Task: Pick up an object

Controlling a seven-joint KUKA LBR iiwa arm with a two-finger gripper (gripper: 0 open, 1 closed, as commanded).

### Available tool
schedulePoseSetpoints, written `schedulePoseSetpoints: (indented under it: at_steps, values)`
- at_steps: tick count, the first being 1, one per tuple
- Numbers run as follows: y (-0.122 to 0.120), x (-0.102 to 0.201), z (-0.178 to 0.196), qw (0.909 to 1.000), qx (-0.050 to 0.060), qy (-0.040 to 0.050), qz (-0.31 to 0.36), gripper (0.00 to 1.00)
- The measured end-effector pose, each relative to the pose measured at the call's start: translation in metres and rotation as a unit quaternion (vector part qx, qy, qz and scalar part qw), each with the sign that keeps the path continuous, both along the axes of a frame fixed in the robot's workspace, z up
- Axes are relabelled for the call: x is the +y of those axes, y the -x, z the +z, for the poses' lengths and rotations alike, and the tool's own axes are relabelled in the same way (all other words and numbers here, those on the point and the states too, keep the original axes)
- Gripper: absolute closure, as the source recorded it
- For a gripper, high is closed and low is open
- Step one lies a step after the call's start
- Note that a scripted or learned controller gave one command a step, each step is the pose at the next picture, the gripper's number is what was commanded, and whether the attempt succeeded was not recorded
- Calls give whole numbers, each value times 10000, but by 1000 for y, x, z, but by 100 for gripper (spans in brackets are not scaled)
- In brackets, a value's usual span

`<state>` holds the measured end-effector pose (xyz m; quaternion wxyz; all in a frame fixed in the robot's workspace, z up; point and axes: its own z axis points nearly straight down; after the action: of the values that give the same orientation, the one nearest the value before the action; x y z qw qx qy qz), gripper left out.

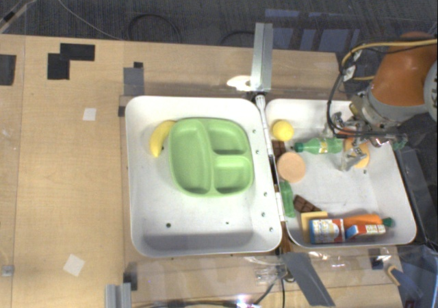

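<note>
My gripper (355, 156) hangs over the back right part of the right bin (383, 190), under the orange wrist band. A small orange-yellow piece (363, 157) shows right at the gripper; whether it is held is unclear. A green bottle (316, 146) lies on its side just left of the gripper, one end close to it. Further left sit a yellow ball (282, 129) and a tan round object (292, 167). At the bin's front lie a blue-and-orange box (326, 229), an orange bottle (366, 224) and a dark brown piece (304, 204).
The left bin (147, 204) holds a green divided plate (209, 156) and a banana (160, 137) at the plate's left edge. A thin green object (286, 198) lies along the right bin's left wall. A metal post (261, 57) stands behind the divider between the bins.
</note>
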<state>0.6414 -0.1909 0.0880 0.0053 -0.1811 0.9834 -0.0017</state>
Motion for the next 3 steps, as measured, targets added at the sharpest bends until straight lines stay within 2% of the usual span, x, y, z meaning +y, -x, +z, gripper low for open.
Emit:
schedulePoseSetpoints:
  at_steps: [1, 2, 3]
  values:
    - [-10, -11, 2, 9747, -18, 31, 2233, 0]
    - [25, -12, 1, 9699, -2, 20, 2434, 0]
    - [-8, 60, 1, 9347, -9, 29, 3554, 0]
